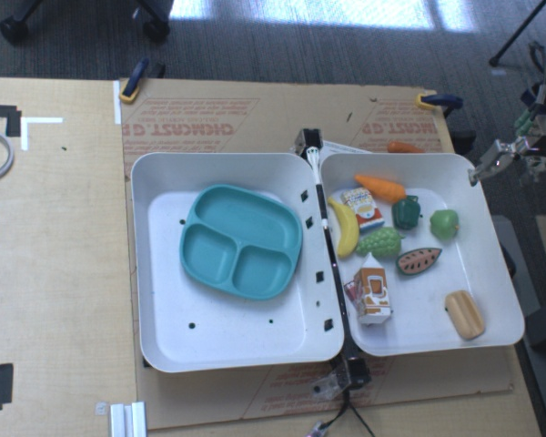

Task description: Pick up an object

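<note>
1. In the camera view, two shallow white plastic bins sit side by side on a brown cardboard sheet printed with red lettering. The left bin holds a teal plastic plate with three compartments, lying flat near its centre.
2. The right bin holds all the small toy food items, any of which could be picked up.
3. An orange plastic carrot lies at about 12 o'clock in that bin. Just below it is a small printed white box.
4. A yellow toy banana runs along the 9 o'clock wall and touches the box.
5. A dark green toy pepper sits near the middle. A light green round fruit lies beside it toward 3 o'clock.
6. A bumpy light green cluster lies at the centre, with a toy watermelon slice just beside it toward 4 o'clock.
7. A white and orange toy carton lies on its side at 7 o'clock.
8. A tan toy bread loaf rests at 5 o'clock, well apart from the other items.
9. A blue and yellow clamp grips the cardboard at the bench's 11 o'clock. Another clamp sits at 1 o'clock.
</note>
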Controlling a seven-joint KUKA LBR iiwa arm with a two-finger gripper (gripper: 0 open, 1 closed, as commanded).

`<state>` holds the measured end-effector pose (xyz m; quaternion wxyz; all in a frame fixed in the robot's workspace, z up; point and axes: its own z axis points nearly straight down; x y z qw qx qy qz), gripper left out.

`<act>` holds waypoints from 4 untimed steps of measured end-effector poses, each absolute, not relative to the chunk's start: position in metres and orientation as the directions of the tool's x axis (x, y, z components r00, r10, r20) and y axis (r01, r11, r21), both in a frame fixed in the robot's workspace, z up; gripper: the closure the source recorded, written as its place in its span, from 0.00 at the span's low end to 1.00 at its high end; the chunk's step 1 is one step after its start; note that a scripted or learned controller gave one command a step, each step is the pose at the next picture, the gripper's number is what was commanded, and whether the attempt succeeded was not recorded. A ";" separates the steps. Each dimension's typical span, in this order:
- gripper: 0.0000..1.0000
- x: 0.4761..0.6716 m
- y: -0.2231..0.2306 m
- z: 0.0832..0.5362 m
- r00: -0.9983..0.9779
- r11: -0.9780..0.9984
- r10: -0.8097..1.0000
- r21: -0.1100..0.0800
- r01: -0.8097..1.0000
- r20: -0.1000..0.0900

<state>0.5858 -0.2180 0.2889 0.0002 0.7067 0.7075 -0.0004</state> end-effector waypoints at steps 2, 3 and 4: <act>0.00 0.523 -0.093 0.143 0.001 -0.001 1.000 -0.001 1.000 0.000; 0.00 0.478 -0.005 0.192 0.001 -0.001 1.000 -0.002 1.000 0.000; 1.00 0.479 -0.005 0.201 0.003 -0.003 1.000 0.000 1.000 0.000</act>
